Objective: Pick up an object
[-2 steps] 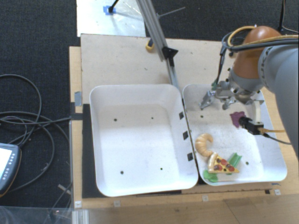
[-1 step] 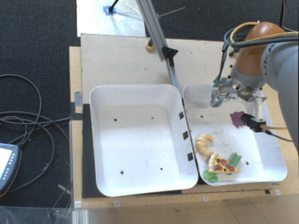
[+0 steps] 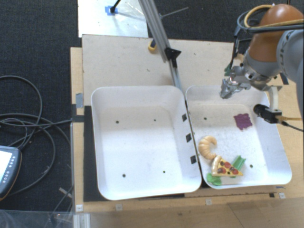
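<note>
The right bin (image 3: 270,146) holds a purple bunch of grapes (image 3: 243,121), a tan croissant (image 3: 207,147), a pizza slice (image 3: 226,167) and a green leafy piece (image 3: 237,162). My gripper (image 3: 228,90) hangs above the far part of the right bin, up and to the left of the grapes. Nothing shows between its fingers. The croissant, pizza and green piece lie together near the bin's front edge.
The left bin (image 3: 142,141) sits beside the right one, sharing a raised middle rim. A grey slanted pole (image 3: 159,30) with a black clamp crosses the back of the bench. Cables (image 3: 28,122) and a tablet lie on the floor at left.
</note>
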